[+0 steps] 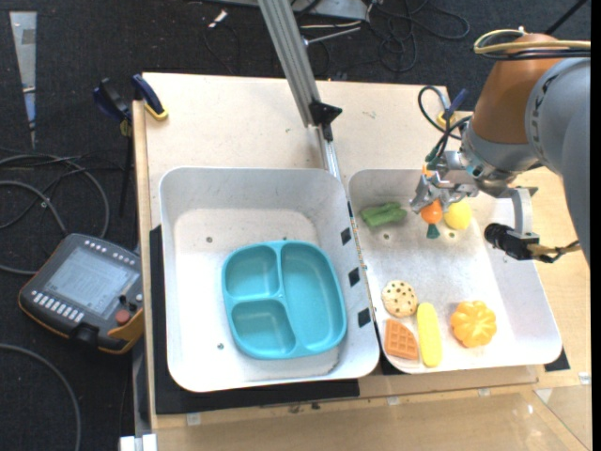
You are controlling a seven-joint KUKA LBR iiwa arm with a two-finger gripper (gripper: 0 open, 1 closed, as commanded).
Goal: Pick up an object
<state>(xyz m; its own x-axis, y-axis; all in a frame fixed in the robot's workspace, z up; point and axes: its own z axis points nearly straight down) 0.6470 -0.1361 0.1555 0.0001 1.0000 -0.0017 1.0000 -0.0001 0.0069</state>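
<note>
My gripper (pixel 429 203) hangs over the back of the right bin (pixel 512 294), reaching in from the right. A small orange toy with a green tip (pixel 432 214) sits between its fingertips, and the gripper looks shut on it. A yellow lemon (pixel 457 216) lies right beside it, touching or nearly touching. A green vegetable (pixel 383 215) lies to the left. Nearer the front are a chocolate-chip cookie (pixel 399 298), an orange waffle (pixel 402 339), a yellow corn-like piece (pixel 428 334) and an orange pumpkin-like toy (pixel 472 323).
The left bin (pixel 188 252) holds a blue divided plate (pixel 282 299). A grey metal bar (pixel 291 50) slants down to the wall between the bins. A black cable connector (pixel 507 241) hangs over the right bin's right side. A teach pendant (pixel 84 294) lies on the floor at left.
</note>
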